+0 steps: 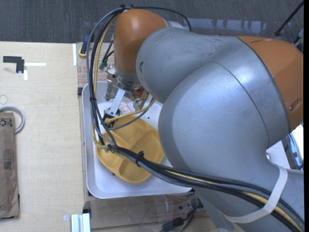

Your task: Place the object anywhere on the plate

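Yellow divided plate [137, 151] lies in a white bin [91, 178] beneath the grey arm [212, 110]; gripper [117, 100] state cannot be told, and no object is visibly placed.

The plate [140, 149] lies in the bin [89, 178], toward its left wall. The arm [217, 110] reaches in from the right and hangs over the bin and part of the plate. Cables [145, 163] cross over the plate. A paper bag [8, 163] lies on the surface [43, 105], far to the left of the bin.
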Robot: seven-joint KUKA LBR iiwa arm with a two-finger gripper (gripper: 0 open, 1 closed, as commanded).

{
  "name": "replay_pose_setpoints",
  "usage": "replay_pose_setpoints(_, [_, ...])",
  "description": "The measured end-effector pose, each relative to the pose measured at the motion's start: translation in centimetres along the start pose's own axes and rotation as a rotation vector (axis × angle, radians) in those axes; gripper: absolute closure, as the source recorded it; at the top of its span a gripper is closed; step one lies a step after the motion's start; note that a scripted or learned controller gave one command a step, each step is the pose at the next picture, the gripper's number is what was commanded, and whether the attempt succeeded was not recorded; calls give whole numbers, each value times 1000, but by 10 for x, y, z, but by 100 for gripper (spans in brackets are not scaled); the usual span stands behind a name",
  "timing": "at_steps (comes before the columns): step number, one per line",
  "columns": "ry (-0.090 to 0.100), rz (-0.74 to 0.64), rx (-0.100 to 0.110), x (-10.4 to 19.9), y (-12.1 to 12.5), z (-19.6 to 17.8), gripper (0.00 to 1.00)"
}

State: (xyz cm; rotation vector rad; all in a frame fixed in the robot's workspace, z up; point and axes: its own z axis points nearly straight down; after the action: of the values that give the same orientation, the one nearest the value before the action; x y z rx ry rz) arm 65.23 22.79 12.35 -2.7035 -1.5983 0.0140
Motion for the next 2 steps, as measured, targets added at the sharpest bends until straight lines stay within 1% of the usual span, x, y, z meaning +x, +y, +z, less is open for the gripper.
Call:
replay_pose_setpoints(1, [-8, -3, 3, -1, 0, -5, 100])
replay_pose_setpoints(2, [-16, -6, 7, -3, 1, -9, 100])
